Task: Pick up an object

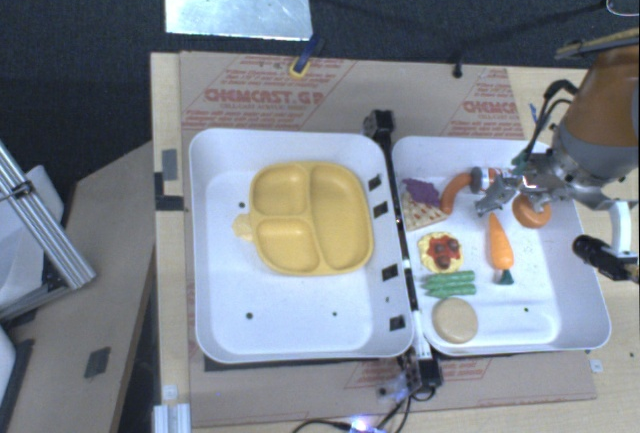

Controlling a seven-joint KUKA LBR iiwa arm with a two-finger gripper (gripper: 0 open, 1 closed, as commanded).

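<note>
Two white bins (pixel 210 251); jaws (pixel 492 189) over right bin, beside sausage (pixel 456 189); grip state unclear.

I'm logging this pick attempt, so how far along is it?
Done: the arm has reached into the right bin, and the gripper sits low among the toy food, near the sausage and carrot. In hand: nothing visibly between its fingers; I can't tell their state. Left: grasp and lift. The carrot, green beans and cookie lie on the bin floor; the yellow tray lies in the left bin.

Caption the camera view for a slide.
Gripper hovers over toy foods in the right bin; yellow divided plate sits in the left bin.
</note>
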